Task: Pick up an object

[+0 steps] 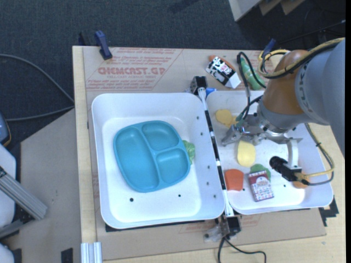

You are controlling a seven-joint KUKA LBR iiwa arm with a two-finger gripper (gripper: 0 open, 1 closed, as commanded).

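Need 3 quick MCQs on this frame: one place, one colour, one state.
1. Where does the blue plate lie?
A. left bin
B. right bin
C. on the bench

2. What colour is the cup at the right bin's near left?
A. green
B. red-orange
C. white

3. How does the blue plate sit?
A. flat, open side up
B. upside down
C. on edge

Answers:
1 A, it fills the left bin.
2 B, its surface reads red-orange.
3 A, its three compartments face up.
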